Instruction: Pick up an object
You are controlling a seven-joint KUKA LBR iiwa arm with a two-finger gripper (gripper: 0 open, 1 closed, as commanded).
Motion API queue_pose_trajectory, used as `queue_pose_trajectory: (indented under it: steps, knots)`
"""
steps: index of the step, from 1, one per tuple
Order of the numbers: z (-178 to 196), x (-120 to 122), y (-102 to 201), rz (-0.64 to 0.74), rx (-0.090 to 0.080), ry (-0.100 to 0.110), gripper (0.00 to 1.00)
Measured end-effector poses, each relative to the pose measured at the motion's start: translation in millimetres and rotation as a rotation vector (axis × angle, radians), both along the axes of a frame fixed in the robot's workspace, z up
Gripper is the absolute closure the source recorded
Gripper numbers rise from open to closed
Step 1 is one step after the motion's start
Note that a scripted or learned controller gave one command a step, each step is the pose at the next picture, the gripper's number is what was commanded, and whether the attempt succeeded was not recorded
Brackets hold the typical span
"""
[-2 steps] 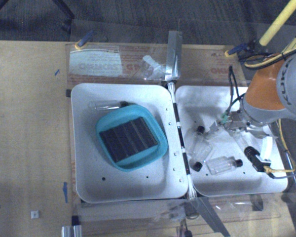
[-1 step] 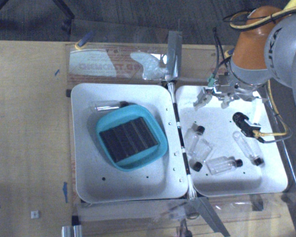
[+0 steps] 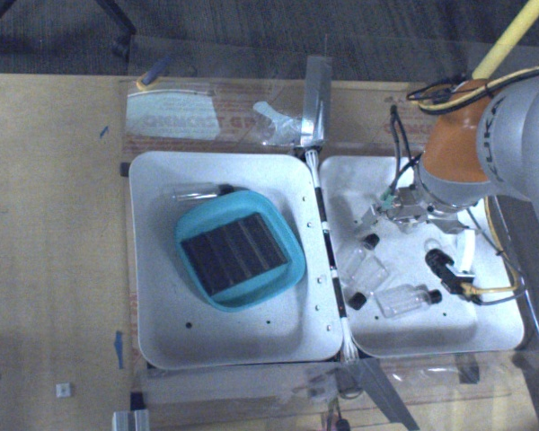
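Overhead, two shallow white bins are seen side by side on the bench point(image 3: 45, 241). The left bin point(image 3: 153, 312) is occupied by a teal container point(image 3: 241, 250), tilted slightly, with a dark ribbed inset across its top; a small clear item with a dark tip is partly hidden just behind it. The right bin point(image 3: 494, 330) is entered from the right by the grey arm point(image 3: 512, 142), with its orange band point(image 3: 454, 146) above the wrist. The gripper point(image 3: 397, 206) is positioned low over the upper part of this bin; how far it is open, and whether anything is held, cannot be told. Two clear bottles with black caps lie near the bin's front: one bottle point(image 3: 363, 275) beside the dividing wall, the other bottle point(image 3: 404, 300) just to its right. A small black cap point(image 3: 370, 240) lies apart, nearer the gripper.
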State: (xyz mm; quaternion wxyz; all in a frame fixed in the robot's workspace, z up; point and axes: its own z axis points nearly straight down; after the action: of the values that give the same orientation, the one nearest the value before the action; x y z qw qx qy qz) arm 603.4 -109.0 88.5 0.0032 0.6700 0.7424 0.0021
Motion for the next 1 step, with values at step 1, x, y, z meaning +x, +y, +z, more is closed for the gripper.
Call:
queue_pose_trajectory:
  steps: [1]
  knots:
    - [0.2, -34.5, 8.8, 0.002, 0.001, 0.001, 0.0]
